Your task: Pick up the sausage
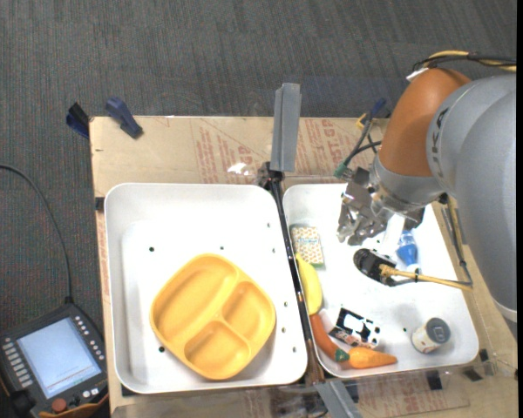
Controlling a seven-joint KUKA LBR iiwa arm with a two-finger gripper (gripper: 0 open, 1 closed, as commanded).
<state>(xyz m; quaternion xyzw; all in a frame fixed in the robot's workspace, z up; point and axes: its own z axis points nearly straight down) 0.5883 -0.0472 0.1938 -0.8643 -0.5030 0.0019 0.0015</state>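
Sausage lies in right bin, toward front, close along left wall. Upper end just below banana; black-and-white card just beside it on right; carrot near lower end. Gripper hangs over back half of same bin, well apart from sausage, up and right of it in view. Gripper open or closed: cannot tell. Patterned packet left of gripper. Yellow plate in left bin.

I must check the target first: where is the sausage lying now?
In the camera view the sausage lies along the right bin's left wall, just below the banana and beside the carrot.
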